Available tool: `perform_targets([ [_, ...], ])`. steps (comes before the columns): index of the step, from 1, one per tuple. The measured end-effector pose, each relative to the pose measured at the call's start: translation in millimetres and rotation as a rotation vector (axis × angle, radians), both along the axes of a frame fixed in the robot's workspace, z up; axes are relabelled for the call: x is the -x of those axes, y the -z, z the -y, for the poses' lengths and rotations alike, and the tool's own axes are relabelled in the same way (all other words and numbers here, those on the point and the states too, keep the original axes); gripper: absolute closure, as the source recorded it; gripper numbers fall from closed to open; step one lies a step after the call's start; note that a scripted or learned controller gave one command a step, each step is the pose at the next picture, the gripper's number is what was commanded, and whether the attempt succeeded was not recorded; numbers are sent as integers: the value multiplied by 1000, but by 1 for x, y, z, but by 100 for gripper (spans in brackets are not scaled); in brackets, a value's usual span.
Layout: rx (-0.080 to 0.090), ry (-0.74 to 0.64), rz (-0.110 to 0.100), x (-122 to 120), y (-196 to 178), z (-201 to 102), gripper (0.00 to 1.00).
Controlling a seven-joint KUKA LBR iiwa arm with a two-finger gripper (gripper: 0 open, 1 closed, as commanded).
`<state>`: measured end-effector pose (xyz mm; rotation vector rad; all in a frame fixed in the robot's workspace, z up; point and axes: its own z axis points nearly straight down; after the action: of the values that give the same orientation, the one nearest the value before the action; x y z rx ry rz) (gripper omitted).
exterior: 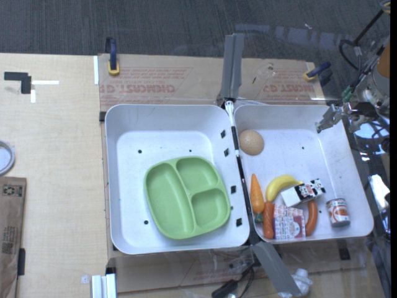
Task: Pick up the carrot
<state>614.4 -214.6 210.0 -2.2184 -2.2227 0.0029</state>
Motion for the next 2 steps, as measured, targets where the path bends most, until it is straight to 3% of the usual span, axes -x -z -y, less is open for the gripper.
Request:
perform_targets([
  [1, 0, -341, 2, 0, -30, -70, 0],
  [2, -1, -475, 2, -2, 92, -73, 0],
])
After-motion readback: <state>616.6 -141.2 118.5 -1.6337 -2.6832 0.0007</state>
